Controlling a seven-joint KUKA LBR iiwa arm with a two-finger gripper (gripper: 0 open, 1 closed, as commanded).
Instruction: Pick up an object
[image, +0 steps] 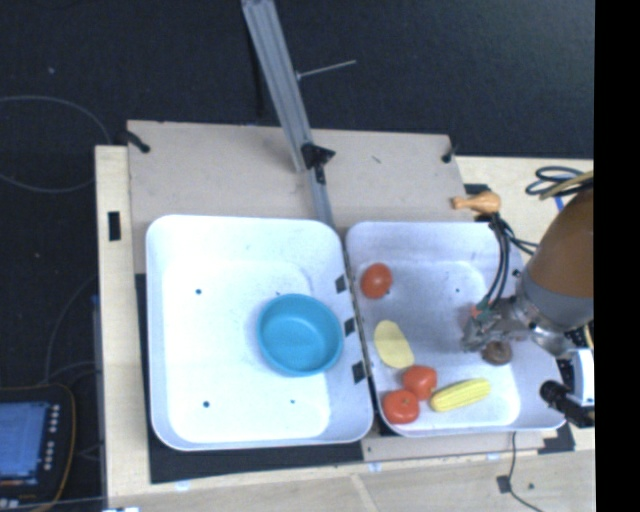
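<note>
My gripper (488, 336) hangs low over the right side of the right bin (440, 250), with the arm coming in from the right. A small brown object (496, 352) lies right under it; I cannot make out whether the two touch. Further left in the same bin are an orange-red round fruit (376, 281), a pale yellow piece (393, 344), two red pieces (419, 379) (401, 405) and a yellow corn cob (460, 394) near the front wall.
A blue bowl (299, 334) stands in the left bin (200, 260), near the divider. A grey metal pole (285, 90) slants up from the back of the bins. Cables (500, 265) trail from the arm over the right bin's rear.
</note>
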